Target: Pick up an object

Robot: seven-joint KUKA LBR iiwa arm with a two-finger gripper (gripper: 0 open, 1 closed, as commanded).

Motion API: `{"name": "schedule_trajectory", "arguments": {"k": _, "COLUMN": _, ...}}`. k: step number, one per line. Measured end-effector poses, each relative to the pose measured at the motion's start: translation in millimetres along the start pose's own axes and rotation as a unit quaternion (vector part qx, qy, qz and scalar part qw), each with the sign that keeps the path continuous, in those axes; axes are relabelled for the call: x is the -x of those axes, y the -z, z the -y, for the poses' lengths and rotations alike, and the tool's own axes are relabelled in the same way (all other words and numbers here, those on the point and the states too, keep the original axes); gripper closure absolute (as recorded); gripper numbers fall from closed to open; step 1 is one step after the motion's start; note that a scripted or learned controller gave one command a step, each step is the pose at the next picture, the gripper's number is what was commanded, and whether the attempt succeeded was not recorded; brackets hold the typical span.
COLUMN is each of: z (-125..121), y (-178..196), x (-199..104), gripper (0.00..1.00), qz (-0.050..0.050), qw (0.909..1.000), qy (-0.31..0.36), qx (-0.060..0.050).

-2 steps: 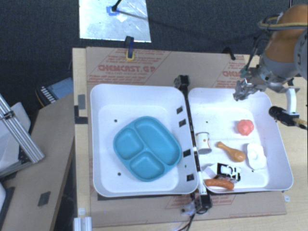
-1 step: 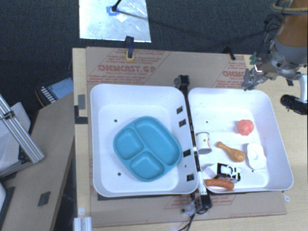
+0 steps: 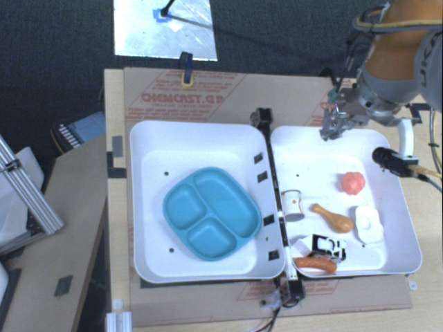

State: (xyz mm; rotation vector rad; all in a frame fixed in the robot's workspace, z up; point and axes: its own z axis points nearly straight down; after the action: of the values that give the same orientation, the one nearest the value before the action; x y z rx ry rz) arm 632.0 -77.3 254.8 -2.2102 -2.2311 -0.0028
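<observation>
Near right bin: sausage, drumstick, pink ball are lying loose, waiting for my pick.
Left bin: blue tray is sitting apart.
Far: gripper is hovering, carrying nothing; I cannot tell its spread.

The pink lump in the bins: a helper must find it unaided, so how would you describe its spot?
Look in the right-hand white bin, on its far-right side. The pink lump lies alone, above the white piece and the tan drumstick. It is the only pink, rounded item.
</observation>
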Motion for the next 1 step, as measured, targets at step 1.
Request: {"name": "schedule_trajectory", "arguments": {"k": 1, "z": 4.9, "y": -5.9, "x": -49.7, "gripper": 1.0, "qz": 0.0, "qw": 1.0, "qy": 0.0, "qx": 0.0}}
